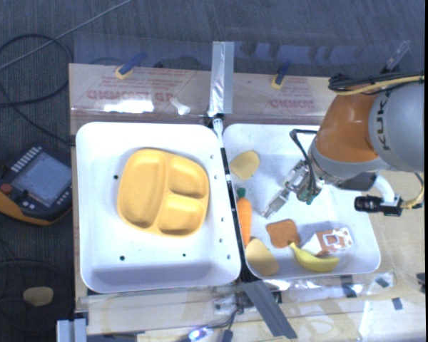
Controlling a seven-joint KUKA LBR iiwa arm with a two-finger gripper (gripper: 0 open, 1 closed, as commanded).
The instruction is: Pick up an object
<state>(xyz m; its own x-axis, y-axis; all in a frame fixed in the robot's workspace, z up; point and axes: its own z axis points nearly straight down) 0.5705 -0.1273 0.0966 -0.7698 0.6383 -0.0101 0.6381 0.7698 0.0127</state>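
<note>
My gripper (279, 197) hangs over the middle of the right bin (357, 219), open, with nothing between its fingers. Just below it lies a brown slice of toast (282, 232). An orange carrot (243, 219) lies along the bin's left wall, to the gripper's left. A pale yellow chip (244, 164) rests at the upper left of the bin. Along the front edge are a banana (312, 258), a small white and orange carton (333, 239) and a yellow wedge (262, 256).
The left bin (100, 262) holds a yellow divided plate (162, 191). A small green piece (240, 191) sits by the wall between the bins. The grey and orange arm (357, 137) covers the right bin's upper right. A handheld pendant (32, 184) lies left of the bench.
</note>
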